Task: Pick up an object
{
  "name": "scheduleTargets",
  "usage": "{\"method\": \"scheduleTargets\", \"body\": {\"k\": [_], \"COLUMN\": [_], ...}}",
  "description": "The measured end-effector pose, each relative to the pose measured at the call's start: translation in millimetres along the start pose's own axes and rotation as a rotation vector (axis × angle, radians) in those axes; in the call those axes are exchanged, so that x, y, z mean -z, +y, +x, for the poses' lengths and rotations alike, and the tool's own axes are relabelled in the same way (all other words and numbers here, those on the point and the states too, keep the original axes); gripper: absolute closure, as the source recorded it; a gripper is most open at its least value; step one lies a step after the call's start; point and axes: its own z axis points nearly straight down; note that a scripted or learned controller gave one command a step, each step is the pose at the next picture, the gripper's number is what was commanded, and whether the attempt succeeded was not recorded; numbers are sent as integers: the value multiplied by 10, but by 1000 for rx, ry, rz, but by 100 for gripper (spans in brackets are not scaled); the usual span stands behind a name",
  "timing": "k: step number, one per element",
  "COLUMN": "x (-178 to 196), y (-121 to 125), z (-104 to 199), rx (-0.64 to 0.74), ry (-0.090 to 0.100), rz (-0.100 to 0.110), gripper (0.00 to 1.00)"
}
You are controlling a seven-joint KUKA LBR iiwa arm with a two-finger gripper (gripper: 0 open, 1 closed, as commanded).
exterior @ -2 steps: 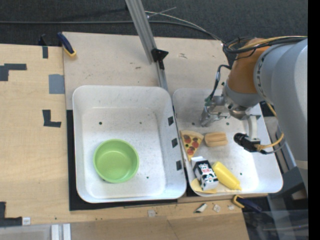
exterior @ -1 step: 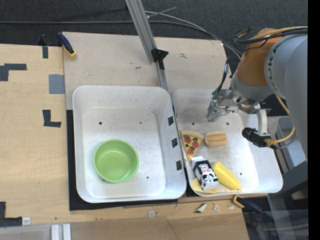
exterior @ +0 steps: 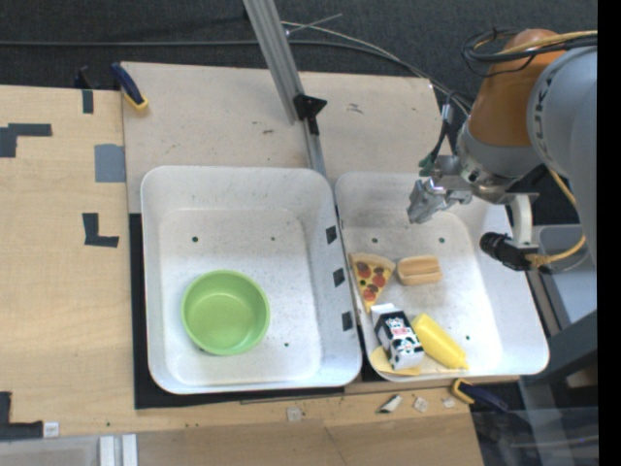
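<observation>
My gripper (exterior: 424,208) hangs over the far part of the right bin (exterior: 505,352), with nothing between its fingers that I can see. Below it in that bin lie a tan bread roll (exterior: 418,270) and a pizza slice (exterior: 371,277) side by side. Nearer the front edge sit a small black-and-white carton (exterior: 395,335) and a yellow banana-like piece (exterior: 440,344). A green bowl (exterior: 225,311) rests in the left bin (exterior: 165,202).
A slanted metal pole (exterior: 281,61) rises behind the bins and ends at a black clamp near the divide. Cables loop behind the arm at the upper right. Small scraps lie on the bench in front of the right bin.
</observation>
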Motion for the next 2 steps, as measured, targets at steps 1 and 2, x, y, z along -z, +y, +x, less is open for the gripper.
{"method": "scheduleTargets", "body": {"k": [1,2], "x": [536,575], "y": [6,-238], "z": [7,572], "rx": [0,4], "ry": [0,2], "rz": [-2,5], "gripper": [100,100]}}
